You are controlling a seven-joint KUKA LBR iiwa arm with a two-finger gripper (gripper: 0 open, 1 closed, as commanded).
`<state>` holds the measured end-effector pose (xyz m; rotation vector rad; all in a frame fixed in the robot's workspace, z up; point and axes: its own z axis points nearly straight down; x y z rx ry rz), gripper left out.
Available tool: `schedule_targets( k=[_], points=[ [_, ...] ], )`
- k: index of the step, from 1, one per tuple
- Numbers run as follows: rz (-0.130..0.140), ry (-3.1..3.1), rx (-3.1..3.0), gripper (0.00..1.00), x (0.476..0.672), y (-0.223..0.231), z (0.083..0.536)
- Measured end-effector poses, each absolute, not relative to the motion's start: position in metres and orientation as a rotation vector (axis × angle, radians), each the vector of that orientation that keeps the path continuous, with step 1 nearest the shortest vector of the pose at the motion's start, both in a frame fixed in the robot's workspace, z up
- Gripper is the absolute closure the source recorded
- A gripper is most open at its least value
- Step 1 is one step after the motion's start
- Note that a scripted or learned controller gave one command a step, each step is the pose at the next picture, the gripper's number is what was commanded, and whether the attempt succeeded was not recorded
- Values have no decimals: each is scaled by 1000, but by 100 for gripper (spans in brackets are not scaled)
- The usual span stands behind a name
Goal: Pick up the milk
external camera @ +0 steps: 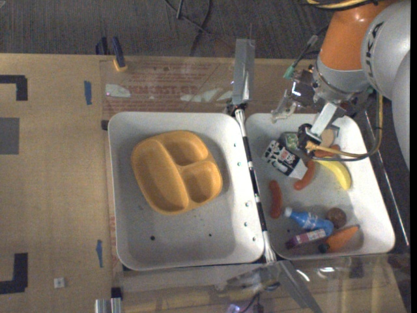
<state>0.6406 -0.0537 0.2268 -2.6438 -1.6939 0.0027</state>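
Bench (58, 194): flat tan board top. Standing directly on it are two shallow white bins, side by side and close together: left bin (124, 240), right bin (381, 220). Far black tape corner (17, 87) and near black tape corner (17, 272) at the left edge, with a grey square patch (8, 135) between them. Far blue tape strip (87, 92) lies beyond the left bin, and near blue tape strip (99, 253) just beside its left wall.

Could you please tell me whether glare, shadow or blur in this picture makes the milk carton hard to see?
Camera view: the light is soft and even, and the milk carton is slightly blurred yet readable against the white right bin. Also in the camera view, glare sits on the clear sheet behind the left bin, away from the carton, and the yellow plate casts only a faint shadow.
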Motion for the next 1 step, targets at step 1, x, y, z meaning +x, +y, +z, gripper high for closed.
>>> schedule_targets(
  k=[1],
  points=[
    [2, -1756, -2603, 0, 602, -104, 138]
  ],
)
